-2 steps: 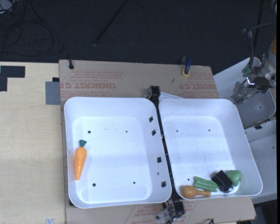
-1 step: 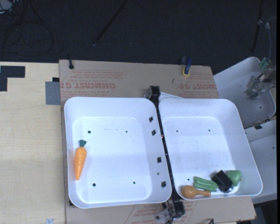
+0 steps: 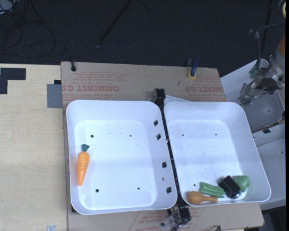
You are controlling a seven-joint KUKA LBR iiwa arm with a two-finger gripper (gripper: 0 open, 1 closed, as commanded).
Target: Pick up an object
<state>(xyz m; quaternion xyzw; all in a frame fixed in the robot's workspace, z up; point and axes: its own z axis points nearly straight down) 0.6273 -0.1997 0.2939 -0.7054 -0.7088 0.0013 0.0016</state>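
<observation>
Claw (image 3: 250, 91) parked off right bin (image 3: 260, 162), grip state unclear, nothing held; approach step pending, next needs descent onto carrot (image 3: 82, 164).

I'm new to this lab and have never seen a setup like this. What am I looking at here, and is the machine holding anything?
One camera fixed above a bench looks down at a slant. Two shallow white bins sit side by side on cardboard: the left bin and the right bin. A toy carrot lies in the left bin by its left wall. In the right bin's near corner are clustered a green vegetable toy, a small black object, another green piece and an orange-tan pear-shaped toy. The robot arm's gripper is at the right, outside the bins. Nothing is seen held in it.
</observation>
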